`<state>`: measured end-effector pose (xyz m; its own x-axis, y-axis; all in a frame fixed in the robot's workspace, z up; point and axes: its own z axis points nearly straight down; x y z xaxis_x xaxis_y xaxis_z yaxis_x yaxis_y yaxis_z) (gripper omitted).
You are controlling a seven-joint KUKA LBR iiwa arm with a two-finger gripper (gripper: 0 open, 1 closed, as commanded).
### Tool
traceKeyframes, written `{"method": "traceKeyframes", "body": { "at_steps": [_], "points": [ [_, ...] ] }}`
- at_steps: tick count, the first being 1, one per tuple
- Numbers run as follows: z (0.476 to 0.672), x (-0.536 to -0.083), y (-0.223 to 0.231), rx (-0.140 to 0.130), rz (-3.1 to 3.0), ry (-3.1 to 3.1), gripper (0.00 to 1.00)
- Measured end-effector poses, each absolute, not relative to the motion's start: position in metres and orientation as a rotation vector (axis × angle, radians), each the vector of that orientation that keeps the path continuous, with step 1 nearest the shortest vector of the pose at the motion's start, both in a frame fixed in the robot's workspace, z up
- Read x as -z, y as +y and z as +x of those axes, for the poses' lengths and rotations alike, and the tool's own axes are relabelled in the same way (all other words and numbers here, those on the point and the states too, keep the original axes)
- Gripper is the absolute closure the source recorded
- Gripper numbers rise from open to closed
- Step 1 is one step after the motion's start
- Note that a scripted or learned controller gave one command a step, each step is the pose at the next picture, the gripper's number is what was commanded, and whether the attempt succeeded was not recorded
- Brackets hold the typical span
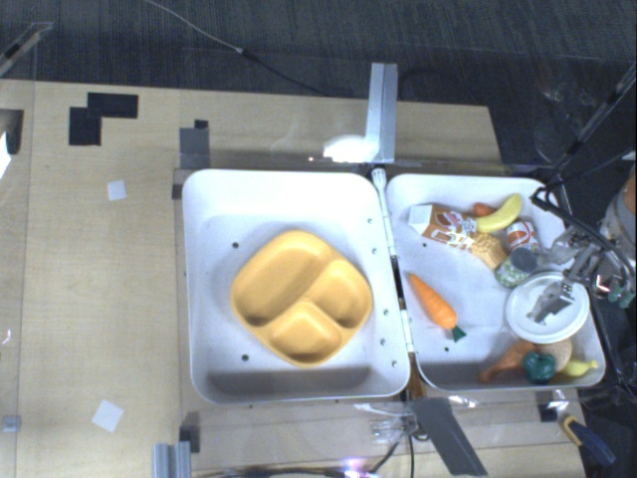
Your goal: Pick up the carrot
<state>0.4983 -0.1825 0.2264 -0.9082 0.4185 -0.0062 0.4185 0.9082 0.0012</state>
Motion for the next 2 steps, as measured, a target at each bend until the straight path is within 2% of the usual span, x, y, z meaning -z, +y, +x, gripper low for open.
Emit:
{"method": "traceKeyframes", "body": {
  "at_steps": [1,2],
  "points": [
    [0.501,-0.135,-0.099,-0.005,0.704,3.060,0.00],
    [0.537,-0.090,-0.086,-0.002,0.696,3.048,0.00]
  ]
}}
